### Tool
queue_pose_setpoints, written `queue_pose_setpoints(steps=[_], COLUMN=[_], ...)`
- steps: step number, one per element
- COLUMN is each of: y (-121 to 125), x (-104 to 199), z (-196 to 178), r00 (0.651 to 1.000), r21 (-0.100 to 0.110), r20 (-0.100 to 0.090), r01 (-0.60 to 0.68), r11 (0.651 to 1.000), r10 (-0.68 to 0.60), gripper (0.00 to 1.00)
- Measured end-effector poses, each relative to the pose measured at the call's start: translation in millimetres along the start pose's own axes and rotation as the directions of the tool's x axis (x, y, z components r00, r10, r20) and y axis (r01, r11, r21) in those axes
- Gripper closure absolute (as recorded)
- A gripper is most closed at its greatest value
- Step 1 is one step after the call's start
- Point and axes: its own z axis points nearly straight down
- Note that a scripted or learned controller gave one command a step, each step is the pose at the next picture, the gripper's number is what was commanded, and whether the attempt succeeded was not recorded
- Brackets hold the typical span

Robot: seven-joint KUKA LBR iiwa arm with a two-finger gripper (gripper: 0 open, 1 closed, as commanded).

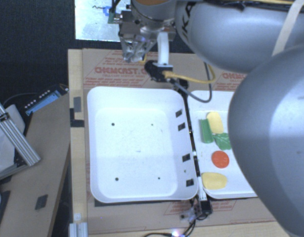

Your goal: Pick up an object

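Note:
In the right bin (218,101) lie several small objects: a yellow piece (215,122), a green stick (206,131), a green lump (223,141), a red disc (220,159) and a second yellow piece (214,180). My gripper (134,51) hangs high beyond the far rim of the left bin (137,147), over the cardboard, far from all of these objects. Nothing hangs below it. The large grey arm covers most of the right bin.
A black divider strip (190,142) with clips runs between the two bins. A yellow cable (191,80) loops from the wrist over the far edge. An aluminium rail (16,137) and a blue-striped device (43,100) sit off the bench at the left.

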Motion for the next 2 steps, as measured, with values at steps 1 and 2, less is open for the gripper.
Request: queue_pose_setpoints(steps=[1,2], y=[-2.3,-14.2], x=[-112.3,-45.6], z=[-0.7,80.8], r00=[1.000,1.000], r21=[0.009,0.018], r20=[0.007,0.002], r01=[-0.013,0.005], r11=[1.000,1.000], r10=[0.013,-0.005], gripper=[1.00,1.00])
